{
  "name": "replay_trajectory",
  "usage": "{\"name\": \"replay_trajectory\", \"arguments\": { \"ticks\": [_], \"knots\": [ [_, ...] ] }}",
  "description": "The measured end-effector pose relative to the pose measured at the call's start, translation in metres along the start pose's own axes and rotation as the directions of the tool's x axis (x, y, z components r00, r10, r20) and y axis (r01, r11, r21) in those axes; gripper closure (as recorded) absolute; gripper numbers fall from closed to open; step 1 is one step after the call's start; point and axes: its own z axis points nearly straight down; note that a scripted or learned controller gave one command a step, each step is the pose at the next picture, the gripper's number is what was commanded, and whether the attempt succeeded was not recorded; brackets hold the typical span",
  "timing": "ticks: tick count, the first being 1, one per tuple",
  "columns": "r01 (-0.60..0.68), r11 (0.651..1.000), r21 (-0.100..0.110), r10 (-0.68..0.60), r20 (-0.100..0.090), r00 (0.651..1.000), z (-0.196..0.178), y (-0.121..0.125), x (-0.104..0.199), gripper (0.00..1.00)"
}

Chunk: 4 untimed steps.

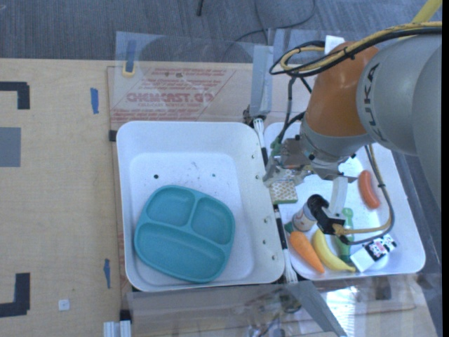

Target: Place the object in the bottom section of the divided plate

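A teal divided plate (184, 232) lies in the left white bin (140, 146), its single wide section toward the near edge and two smaller sections behind. My gripper (280, 168) hangs over the left edge of the right bin (414, 251), close to the wall between the bins. A small tan checkered waffle piece (283, 189) sits directly under the gripper, touching or nearly touching it. The arm's body hides the grip itself.
The right bin holds a carrot (306, 250), a banana (328, 253), a red sausage (368, 189), a small jar with a black top (309, 215), a green item (342, 243) and a black-and-white block (375, 250). The divider wall (270, 209) stands between the bins.
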Motion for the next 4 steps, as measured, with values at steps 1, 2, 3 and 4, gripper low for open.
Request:
{"name": "replay_trajectory", "arguments": {
  "ticks": [1,2,3,4],
  "knots": [
    [0.14,0.99,0.001,-0.14,0.0,0.99,0.0,-0.049,0.057,1.0],
    [0.273,0.962,0.002,-0.273,0.001,0.962,0.018,-0.069,0.158,1.0],
    [0.271,0.963,0.0,-0.271,0.001,0.963,0.018,-0.068,0.157,0.0],
    [0.356,0.934,-0.002,-0.356,0.003,0.934,-0.102,-0.041,0.135,0.0]
  ]
}}
